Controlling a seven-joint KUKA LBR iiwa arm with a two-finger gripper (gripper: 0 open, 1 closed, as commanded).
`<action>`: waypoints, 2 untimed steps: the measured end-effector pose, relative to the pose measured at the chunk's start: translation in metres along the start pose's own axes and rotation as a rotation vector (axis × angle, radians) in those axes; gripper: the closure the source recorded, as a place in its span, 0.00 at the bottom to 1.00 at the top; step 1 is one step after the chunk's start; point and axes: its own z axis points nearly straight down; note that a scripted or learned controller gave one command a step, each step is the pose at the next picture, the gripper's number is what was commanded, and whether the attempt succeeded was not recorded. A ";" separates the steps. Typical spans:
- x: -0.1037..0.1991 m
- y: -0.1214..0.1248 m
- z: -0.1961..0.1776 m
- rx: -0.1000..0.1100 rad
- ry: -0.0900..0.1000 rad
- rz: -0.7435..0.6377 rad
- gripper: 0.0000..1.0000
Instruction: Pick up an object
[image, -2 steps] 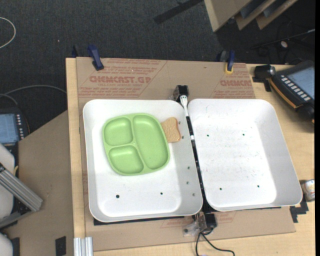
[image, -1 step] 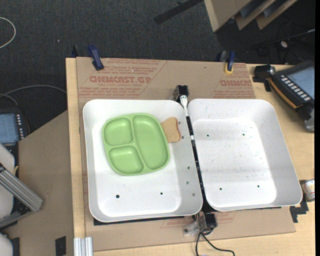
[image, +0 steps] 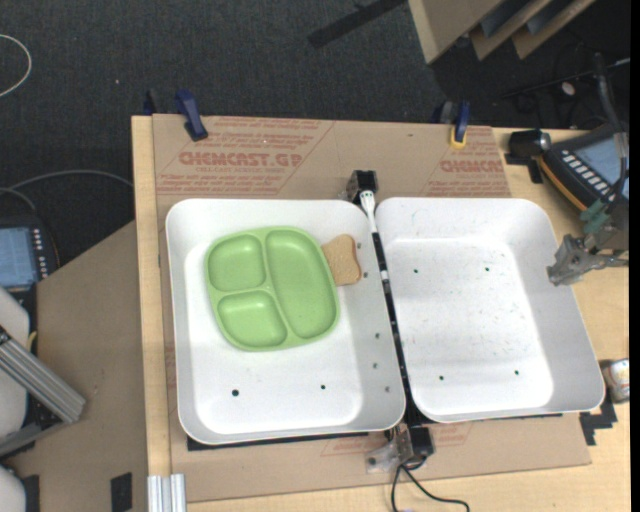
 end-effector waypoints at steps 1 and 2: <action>-0.024 0.034 -0.078 -0.018 -0.008 0.003 1.00; 0.008 0.006 -0.001 0.001 0.000 0.003 1.00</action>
